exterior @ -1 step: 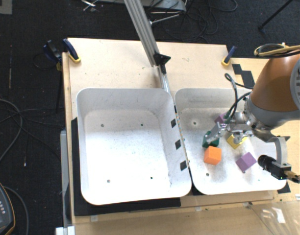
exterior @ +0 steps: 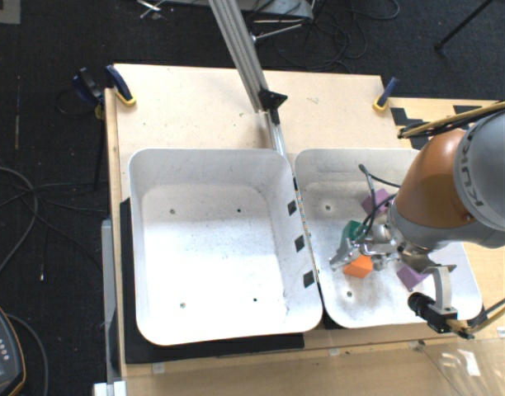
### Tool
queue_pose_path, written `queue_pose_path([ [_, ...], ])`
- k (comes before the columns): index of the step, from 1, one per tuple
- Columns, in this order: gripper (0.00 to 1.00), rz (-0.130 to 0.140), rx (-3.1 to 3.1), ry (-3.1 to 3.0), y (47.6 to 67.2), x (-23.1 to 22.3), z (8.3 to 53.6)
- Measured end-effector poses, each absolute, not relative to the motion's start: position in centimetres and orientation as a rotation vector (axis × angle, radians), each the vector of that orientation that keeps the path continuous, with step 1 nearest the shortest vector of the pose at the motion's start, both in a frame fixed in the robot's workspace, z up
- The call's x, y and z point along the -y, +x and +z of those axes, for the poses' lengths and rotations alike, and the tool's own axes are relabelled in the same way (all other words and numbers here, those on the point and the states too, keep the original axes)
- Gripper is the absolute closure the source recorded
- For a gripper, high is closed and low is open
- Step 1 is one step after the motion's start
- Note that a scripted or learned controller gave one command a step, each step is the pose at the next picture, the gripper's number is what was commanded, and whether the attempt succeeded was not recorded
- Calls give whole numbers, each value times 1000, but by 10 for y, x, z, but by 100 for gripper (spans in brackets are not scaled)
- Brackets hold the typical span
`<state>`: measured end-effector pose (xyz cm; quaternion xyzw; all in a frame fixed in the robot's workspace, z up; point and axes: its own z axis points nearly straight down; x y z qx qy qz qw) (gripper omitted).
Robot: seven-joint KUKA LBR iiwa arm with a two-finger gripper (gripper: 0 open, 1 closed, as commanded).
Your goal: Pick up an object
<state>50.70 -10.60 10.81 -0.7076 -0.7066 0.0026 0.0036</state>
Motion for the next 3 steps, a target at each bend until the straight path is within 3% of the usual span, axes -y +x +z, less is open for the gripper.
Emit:
queue_pose_path([
  [1,0,-5,2220,-2222,490,134,97],
  [2,0,-4,2230,-2221,582,150,96],
  [3,0,-3,2228,-2220,626,148,96],
])
